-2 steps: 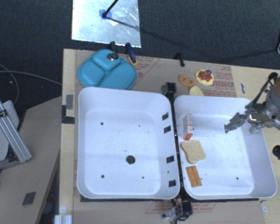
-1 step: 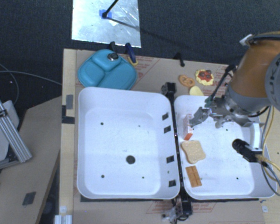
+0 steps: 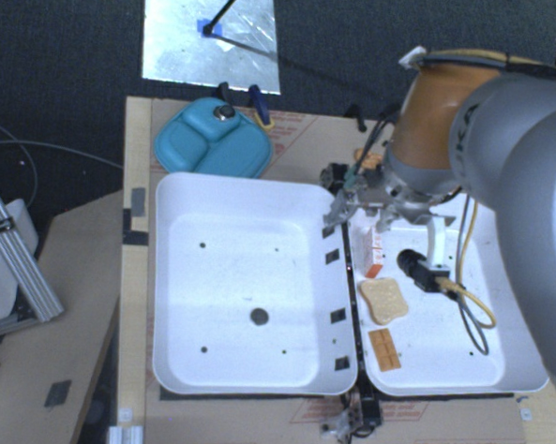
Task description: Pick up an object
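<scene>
The arm (image 3: 481, 126) reaches in from the upper right of the frame, and its tool (image 3: 376, 234) hangs low over the upper left corner of the right bin (image 3: 495, 366), beside the wall it shares with the left bin (image 3: 177, 257); whether it is released or clenched cannot be told. Just below it lies a small red-and-white packet (image 3: 374, 260), then a slice of toast (image 3: 384, 301) near the middle of the frame and an orange rectangular piece (image 3: 385, 349) lower down. A teal divided tray (image 3: 213, 140) rests on the surface (image 3: 307, 138) above the left bin.
</scene>
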You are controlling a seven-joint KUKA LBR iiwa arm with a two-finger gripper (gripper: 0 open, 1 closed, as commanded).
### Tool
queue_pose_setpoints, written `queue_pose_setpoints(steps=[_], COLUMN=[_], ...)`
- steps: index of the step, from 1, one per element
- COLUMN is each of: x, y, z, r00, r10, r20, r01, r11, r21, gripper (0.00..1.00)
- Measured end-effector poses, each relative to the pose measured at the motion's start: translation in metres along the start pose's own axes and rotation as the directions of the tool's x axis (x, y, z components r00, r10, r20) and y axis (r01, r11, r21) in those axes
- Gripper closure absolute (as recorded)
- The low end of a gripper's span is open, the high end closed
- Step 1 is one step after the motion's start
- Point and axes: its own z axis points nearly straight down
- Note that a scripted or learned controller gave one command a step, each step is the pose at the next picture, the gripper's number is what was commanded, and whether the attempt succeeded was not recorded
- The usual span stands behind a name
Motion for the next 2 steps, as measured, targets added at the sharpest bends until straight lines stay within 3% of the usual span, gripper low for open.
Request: queue_pose_setpoints(steps=[1,2], x=[0.057,0.106], y=[0.046,0.042], z=[-0.001,0.084], r00=[1.000,1.000], r10=[0.000,0.002], r20=[-0.002,-0.001], r01=[0.000,-0.002], r11=[1.000,1.000], r21=[-0.002,0.009], gripper=[0.00,0.00])
